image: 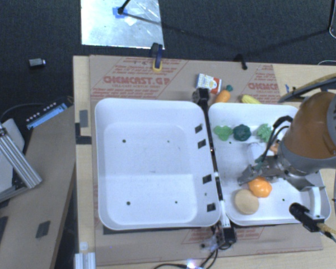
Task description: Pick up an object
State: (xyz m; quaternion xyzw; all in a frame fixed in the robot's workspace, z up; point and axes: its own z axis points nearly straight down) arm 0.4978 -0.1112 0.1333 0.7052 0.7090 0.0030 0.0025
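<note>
My gripper [251, 175] reaches down into the right bin [229, 167], its metal tip pointing left near the bin's middle. An orange round fruit [261, 188] lies just below and to the right of the tip, touching or nearly touching it. A beige ball [247, 202] rests beside the orange one, toward the front wall. At the back of the bin lie a light green piece [223, 132], a dark green one [242, 132] and another green one [264, 131]. The arm's orange band [316, 128] hides the bin's right part.
The left bin [151, 161] stands alongside, separated by a black-clipped divider [210, 156]. Behind the right bin, on the cardboard, lie a carrot [223, 96], a yellow piece [250, 100] and a white-red packet [208, 83]. A black cable loops over the arm.
</note>
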